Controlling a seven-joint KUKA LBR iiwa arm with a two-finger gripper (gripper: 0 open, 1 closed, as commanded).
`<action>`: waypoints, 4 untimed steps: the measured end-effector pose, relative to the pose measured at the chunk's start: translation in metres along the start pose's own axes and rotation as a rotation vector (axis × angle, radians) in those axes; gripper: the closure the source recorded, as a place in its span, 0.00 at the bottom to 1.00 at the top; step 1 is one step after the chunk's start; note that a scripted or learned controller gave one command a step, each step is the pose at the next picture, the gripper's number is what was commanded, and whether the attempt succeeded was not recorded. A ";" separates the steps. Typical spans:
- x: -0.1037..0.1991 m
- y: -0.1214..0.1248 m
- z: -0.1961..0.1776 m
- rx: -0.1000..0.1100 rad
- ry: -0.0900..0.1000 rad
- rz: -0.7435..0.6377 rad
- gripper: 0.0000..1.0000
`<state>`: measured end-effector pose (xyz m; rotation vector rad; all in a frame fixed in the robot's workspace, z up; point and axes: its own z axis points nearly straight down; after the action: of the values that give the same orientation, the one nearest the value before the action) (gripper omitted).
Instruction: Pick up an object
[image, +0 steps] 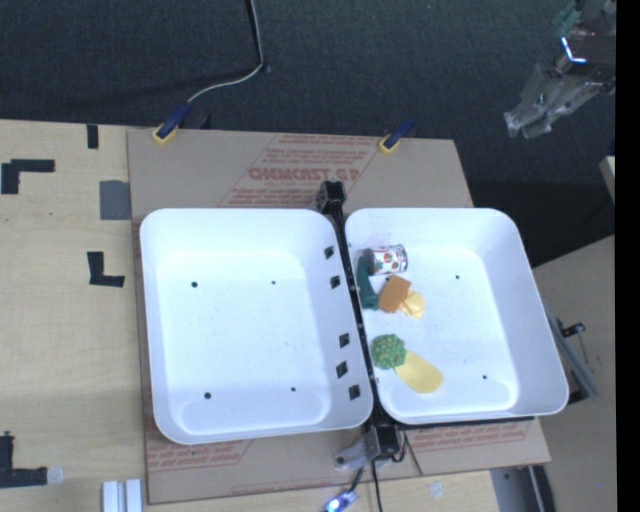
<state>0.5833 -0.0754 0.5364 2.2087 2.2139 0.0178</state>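
Up at the top right hangs the gripper, well away from both bins, blurred and partly cut off, so whether it's apart or together I cannot tell. Over in the right bin, small objects cluster by its left wall: a can, an orange block, a green ball, a yellow piece.

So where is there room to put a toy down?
The left bin has bare floor wall to wall. The right bin is free along its right side. It is crowded by the divider: can, orange block, broccoli, yellow piece.
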 end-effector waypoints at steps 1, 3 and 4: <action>-0.001 -0.044 -0.001 0.017 0.002 0.002 1.00; 0.010 -0.078 0.000 0.019 0.001 0.002 0.00; 0.010 -0.077 -0.010 0.018 0.000 0.001 1.00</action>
<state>0.5059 -0.0655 0.5453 2.2191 2.2217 -0.0016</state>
